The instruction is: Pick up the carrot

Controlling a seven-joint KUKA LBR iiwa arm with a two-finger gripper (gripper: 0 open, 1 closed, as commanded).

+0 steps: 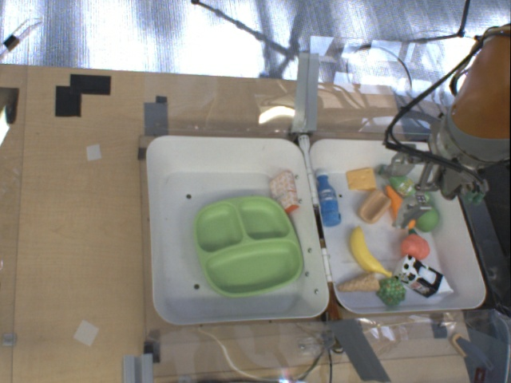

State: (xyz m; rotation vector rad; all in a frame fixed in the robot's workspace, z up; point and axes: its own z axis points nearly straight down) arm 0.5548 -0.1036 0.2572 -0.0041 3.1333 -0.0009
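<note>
The gripper [415, 199] hangs over the right bin [471, 254], positioned directly above the carrot [393, 195], which lies between the bread roll [374, 206] and green fruit [428, 219]. Grasp state: cannot tell.

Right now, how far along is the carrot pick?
Done: the gripper has reached the right bin and sits low over the carrot, beside the bread roll. In hand: closing on the carrot; a grip cannot be confirmed. Left: grasp and lift; the carrot lies among the other toys.
</note>
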